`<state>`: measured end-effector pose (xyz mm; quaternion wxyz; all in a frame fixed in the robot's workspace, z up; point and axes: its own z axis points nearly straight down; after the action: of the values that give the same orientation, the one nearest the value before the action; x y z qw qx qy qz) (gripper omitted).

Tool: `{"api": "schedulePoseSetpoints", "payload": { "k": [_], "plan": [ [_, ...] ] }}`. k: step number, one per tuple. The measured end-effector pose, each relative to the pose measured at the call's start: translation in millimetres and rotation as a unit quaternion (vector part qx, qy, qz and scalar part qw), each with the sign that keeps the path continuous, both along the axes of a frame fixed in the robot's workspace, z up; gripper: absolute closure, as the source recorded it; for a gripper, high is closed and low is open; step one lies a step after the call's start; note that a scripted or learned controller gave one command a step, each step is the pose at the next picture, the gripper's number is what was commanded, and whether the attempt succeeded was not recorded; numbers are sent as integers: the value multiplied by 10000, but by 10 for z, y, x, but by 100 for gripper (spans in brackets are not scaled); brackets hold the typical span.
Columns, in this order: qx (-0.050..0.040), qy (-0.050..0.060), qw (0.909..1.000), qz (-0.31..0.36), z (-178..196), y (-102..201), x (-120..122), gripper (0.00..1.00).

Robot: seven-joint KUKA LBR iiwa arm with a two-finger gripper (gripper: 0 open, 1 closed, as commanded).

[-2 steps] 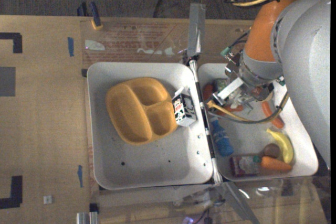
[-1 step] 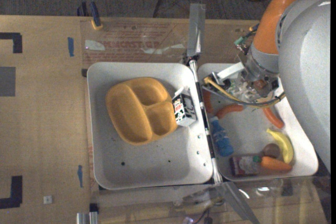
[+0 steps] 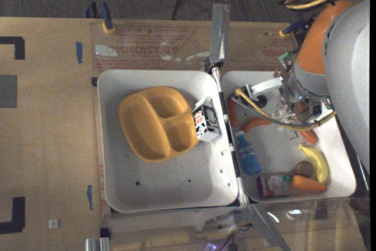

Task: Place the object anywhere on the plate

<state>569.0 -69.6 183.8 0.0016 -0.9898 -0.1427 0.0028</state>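
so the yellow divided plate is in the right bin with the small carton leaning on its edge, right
Not quite. The camera view shows the yellow divided plate in the left bin, not the right one. The small carton does sit against the plate's right edge.

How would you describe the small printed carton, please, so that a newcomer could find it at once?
Start at the left white bin, which holds the yellow divided plate. The small carton sits at that plate's right edge, near the wall between the bins. It is the one boxy, white thing there, with red and dark printing.
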Motion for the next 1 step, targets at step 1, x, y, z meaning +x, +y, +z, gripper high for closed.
{"api": "schedulePoseSetpoints", "payload": {
  "k": [1],
  "plan": [
    [-9, -21, 10000, -63, 1268, -389, 71, 100]
  ]
}}
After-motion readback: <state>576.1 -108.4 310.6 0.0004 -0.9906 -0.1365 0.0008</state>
